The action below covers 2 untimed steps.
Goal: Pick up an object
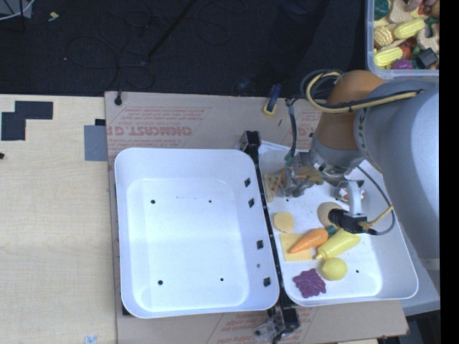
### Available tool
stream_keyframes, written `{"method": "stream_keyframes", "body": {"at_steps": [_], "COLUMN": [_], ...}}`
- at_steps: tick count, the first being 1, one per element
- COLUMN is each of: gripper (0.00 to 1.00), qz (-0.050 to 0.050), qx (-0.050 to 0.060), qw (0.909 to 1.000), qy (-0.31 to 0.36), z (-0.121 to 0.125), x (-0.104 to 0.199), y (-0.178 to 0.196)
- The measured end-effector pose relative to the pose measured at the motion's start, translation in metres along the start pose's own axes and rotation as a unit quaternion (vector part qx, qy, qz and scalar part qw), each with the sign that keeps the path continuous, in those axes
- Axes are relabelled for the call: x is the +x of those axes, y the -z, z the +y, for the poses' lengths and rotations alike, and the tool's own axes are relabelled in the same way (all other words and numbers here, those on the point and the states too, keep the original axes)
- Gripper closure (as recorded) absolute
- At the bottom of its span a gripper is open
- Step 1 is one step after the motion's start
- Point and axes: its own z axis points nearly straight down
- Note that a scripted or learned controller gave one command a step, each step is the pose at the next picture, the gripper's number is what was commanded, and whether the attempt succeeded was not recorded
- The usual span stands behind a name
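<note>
Toy carrot (310, 239) lies mid right bin (401, 282); gripper (295, 183) low near far-left corner, finger state unreadable. Risk: closing on nothing there.

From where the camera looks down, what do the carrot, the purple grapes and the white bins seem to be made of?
Carrot: likely moulded plastic, smooth, flat even orange, green tip.
Purple grapes: probably plastic or rubber, bumpy, matte, one flat colour.
White bins: seemingly thin formed plastic, slightly glossy, with rounded corners and rolled rims.
</note>
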Motion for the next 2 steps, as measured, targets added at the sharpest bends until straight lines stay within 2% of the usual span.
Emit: {"method": "stream_keyframes", "body": {"at_steps": [1, 2], "gripper": [1.0, 1.0], "qz": [0.001, 0.002], "qx": [-0.013, -0.012], "qw": [0.9999, 0.9999], "qy": [0.002, 0.003], "z": [0.002, -0.004], "x": [0.006, 0.038], "y": [0.239, 0.379]}}
